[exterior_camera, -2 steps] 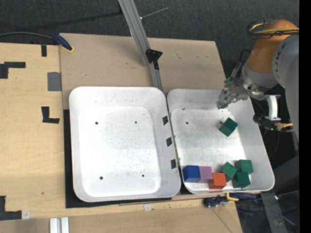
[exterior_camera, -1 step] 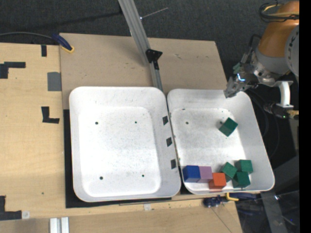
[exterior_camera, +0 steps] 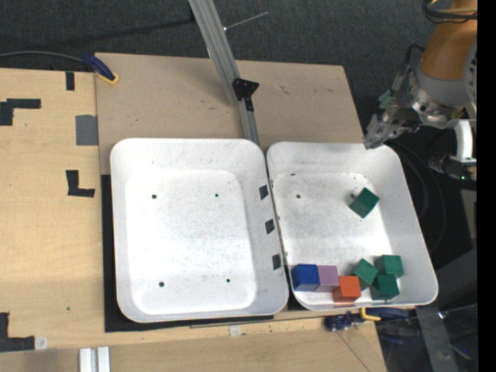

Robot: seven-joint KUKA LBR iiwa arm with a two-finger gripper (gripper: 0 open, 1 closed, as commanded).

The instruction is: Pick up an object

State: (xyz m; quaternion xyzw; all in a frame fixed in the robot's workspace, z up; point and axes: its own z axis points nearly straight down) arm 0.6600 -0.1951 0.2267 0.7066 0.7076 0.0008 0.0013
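One gripper [exterior_camera: 377,132], on a grey arm with an orange band [exterior_camera: 448,53], hangs at the far right corner of the right bin [exterior_camera: 411,208], just over its rim. Whether it is wide or narrow cannot be told from this view, and nothing shows between its tips. It appears parked at the bin's edge, leaving the view of the contents unblocked, which would suit choosing a target.

Nearest the gripper, a little below and to its left in the view, a lone green block [exterior_camera: 363,202] sits on the bin floor. It is roughly cubic, so it has no clear long axis; it is turned so one corner points toward the bin's near edge. Standing apart from everything else, it looks the easiest pick.

Farther from the gripper, along the bin's near wall, six blocks crowd together: a blue block [exterior_camera: 305,277], a purple block [exterior_camera: 328,276], an orange block [exterior_camera: 349,287] and three green blocks [exterior_camera: 380,276], several of them touching. Packed like this, they leave little room for a grasp.

Farthest off, beyond a metal rail [exterior_camera: 225,53], lies the left bin [exterior_camera: 132,161].
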